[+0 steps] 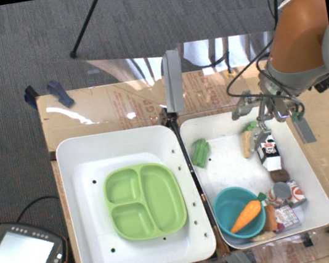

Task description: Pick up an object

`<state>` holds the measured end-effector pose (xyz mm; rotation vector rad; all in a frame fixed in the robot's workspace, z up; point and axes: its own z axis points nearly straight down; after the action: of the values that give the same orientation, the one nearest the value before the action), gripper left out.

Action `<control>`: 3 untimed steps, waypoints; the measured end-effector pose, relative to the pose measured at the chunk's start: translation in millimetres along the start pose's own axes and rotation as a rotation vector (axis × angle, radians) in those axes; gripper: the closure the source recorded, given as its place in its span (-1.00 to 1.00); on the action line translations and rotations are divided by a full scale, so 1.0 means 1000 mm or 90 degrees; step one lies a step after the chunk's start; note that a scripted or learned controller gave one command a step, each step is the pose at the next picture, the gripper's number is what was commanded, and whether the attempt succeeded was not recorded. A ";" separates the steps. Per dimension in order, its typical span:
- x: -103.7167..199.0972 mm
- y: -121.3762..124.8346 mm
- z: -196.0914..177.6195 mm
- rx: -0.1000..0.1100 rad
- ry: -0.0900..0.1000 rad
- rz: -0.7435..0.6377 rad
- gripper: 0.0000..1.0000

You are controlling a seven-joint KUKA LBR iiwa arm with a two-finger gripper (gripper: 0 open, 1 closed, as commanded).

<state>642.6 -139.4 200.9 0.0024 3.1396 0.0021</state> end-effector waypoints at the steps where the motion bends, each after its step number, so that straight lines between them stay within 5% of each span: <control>1: 0.029 -0.075 0.115 0.000 0.003 0.055 -1.00; 2: 0.032 -0.054 0.113 0.000 0.002 0.167 -1.00; 3: 0.026 -0.057 0.112 0.001 -0.002 0.191 -1.00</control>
<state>617.1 -196.5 89.0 0.4715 3.1015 0.0012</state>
